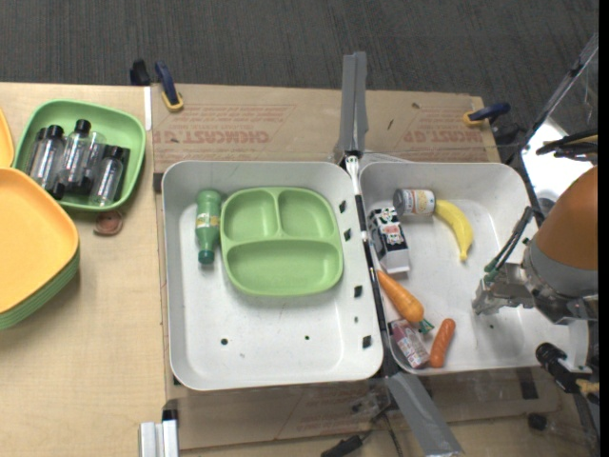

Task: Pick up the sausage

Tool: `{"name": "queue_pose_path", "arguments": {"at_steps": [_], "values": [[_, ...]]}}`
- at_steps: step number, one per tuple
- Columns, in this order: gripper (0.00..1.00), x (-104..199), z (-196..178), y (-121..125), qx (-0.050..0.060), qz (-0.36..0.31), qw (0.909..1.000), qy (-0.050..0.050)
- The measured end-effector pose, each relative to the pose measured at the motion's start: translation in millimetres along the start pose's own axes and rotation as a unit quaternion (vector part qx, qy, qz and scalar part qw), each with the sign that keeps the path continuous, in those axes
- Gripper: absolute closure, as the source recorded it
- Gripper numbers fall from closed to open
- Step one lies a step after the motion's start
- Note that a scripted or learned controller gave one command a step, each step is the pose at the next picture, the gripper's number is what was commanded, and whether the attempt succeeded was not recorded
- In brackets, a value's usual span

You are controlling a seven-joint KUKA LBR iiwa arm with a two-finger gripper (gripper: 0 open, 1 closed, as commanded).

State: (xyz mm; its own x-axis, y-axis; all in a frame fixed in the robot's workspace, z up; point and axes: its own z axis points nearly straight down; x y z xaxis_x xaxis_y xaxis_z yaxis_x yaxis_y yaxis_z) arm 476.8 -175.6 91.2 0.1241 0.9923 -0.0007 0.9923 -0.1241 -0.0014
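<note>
The sausage (pixel 442 342) lies near the front edge of the right bin (pixel 509 181), a short reddish-orange piece tilted a little off upright in the view, its upper end pointing toward the back. It looks like a small toy: probably light, stiff and smooth, so it may roll or slip if pinched near a rounded end. The safest hold would be across its middle, the grip closing on the narrow width, at right angles to its length.

Just to its left sits a crumpled packet (pixel 409 343), nearly touching, which leaves little room for a finger on that side. A carrot (pixel 401 296) lies behind and to the left, close to the packet. Farther back are a small dark carton (pixel 389 237), a can (pixel 414 202) and a banana (pixel 457 225).

The claw (pixel 499 291) hovers over bare bin floor to the right of the sausage, apart from it, with nothing visibly in it; whether it is released or clenched I cannot tell.

The left bin (pixel 276 355) holds a green divided tray (pixel 282 241) and a green bottle (pixel 207 225).
</note>
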Motion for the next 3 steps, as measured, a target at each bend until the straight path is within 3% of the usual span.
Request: {"name": "queue_pose_path", "arguments": {"at_steps": [1, 2, 3], "values": [[1.0, -28, 0, 4, 0.0, -0.015, 0.9999, 0.0], [1.0, 14, 0, -2, 0.001, -0.023, 0.9997, 0.001], [1.0, -17, 0, 6, 0.0, -0.029, 0.9996, 0.0]]}}
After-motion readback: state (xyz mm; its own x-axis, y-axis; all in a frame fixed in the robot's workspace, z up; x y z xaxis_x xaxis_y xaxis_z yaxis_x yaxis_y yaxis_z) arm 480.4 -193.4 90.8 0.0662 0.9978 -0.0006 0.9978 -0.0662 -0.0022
